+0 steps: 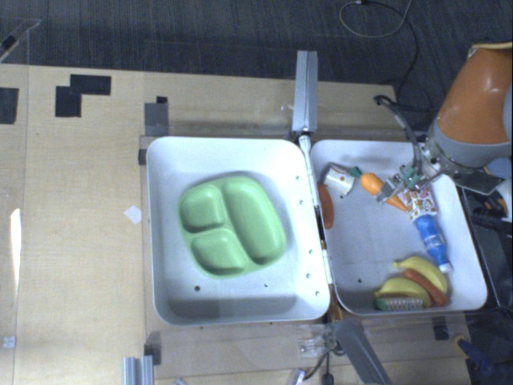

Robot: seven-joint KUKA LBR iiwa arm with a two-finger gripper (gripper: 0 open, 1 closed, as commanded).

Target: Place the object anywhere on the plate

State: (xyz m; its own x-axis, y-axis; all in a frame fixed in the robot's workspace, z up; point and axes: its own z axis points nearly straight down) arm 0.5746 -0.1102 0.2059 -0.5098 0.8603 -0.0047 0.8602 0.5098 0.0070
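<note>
No brand or writing can be read anywhere: the tube (pixel 427 224) in the right bin (pixel 473 295) carries a white printed label at its upper end and a blue body, but the print is too small to make out. The green plate (pixel 232 224), divided into 3 compartments, sits in the left bin (pixel 160 215) and nothing lies on it. The gripper (pixel 403 180) hangs low over the upper part of the right bin, right beside an orange carrot (pixel 373 184); whether it is released or clenched cannot be told, since the tip is small and blurred against the clutter. Just left of the carrot lies a small white and grey can (pixel 338 180) on its side, and a red sausage (pixel 325 206) rests along the bin's left wall. At the lower edge of the same bin sit a yellow banana (pixel 425 270), a reddish stick-shaped thing (pixel 425 285) across it, and a yellow-green piece (pixel 398 290) whose kind is unclear. The arm's orange band (pixel 479 95) is cut off by the right edge. A black cable (pixel 377 14) loops on the dark floor above the bench (pixel 72 215).
</note>
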